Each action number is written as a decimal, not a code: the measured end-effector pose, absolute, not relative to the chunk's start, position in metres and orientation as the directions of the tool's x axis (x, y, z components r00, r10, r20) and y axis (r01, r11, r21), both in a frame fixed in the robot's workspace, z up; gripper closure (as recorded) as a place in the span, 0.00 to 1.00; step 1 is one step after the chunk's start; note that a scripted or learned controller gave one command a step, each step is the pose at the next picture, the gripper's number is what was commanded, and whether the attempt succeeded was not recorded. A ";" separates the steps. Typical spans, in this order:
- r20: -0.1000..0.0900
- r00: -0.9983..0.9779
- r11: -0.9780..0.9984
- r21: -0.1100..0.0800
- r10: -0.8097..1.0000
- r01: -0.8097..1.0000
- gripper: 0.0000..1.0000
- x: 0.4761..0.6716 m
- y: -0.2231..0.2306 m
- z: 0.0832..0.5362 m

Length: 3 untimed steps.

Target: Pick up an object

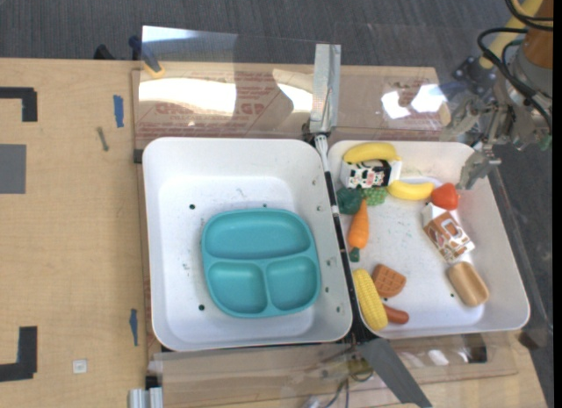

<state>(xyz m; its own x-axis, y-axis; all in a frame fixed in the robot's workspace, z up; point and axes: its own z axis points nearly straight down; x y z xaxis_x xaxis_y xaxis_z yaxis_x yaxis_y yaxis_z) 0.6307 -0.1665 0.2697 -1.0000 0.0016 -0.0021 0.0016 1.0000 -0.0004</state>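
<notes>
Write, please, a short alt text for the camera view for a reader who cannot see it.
A grey robot arm's gripper hangs over the far right edge of the right bin, which holds toy food: a banana, a carrot, corn and a bread roll. The left bin holds a teal divided plate.
</notes>
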 end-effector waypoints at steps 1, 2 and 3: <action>0.008 -0.997 0.997 0.004 -0.073 -0.073 0.00 0.608 -0.207 0.134; -0.010 -1.000 1.000 -0.002 -0.002 -0.002 0.00 0.568 -0.185 0.088; -0.009 -1.000 1.000 -0.002 0.030 0.030 0.00 0.526 -0.207 0.088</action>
<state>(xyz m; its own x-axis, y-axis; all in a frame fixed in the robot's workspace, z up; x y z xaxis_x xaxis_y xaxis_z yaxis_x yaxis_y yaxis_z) 0.5265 -0.2070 0.0879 -0.9995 0.0303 -0.0089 0.0304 0.9995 -0.0017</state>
